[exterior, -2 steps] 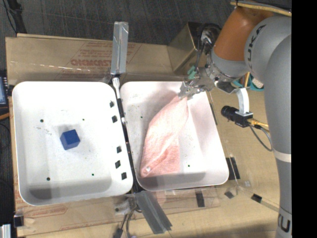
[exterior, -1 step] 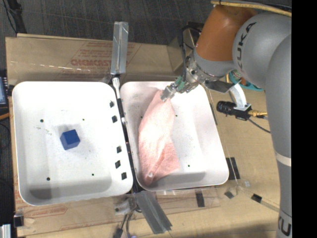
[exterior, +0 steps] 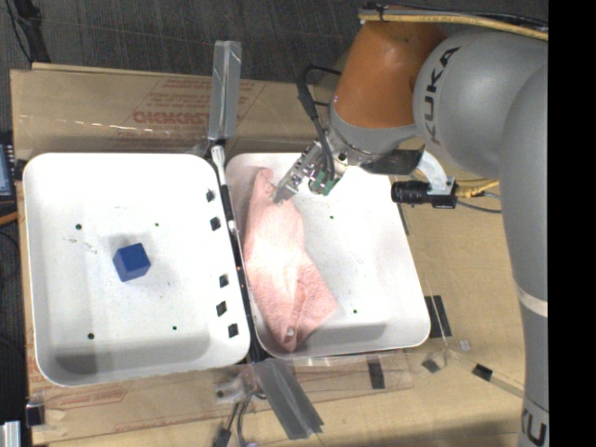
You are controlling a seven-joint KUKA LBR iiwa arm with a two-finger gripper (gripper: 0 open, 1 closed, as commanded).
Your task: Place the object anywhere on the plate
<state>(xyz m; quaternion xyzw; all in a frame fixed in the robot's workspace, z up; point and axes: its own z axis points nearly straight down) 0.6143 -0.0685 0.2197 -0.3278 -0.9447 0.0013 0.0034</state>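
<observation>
The gripper (exterior: 300,181) hangs over the upper part of the right bin (exterior: 391,277), reaching in under the arm's orange band (exterior: 382,73). Its two fingers (exterior: 284,189) point down and to the left, and only a narrow gap seems to separate them (the metal parts blur together at this angle, so how far they stand apart cannot be told with confidence). Nothing shows between the jaws.

Directly beneath and just left of the fingertips lies a pink cloth (exterior: 279,264), crumpled lengthwise along the right bin's left wall and running from the jaws down toward the bin's near edge. The fingertips sit at the cloth's upper end, close to touching it; whether they actually press on the fabric cannot be told.

Well to the left of the jaws, across the divide between the bins, a small blue cube (exterior: 132,261) rests on the floor of the left bin (exterior: 56,212), apart from every wall.
</observation>
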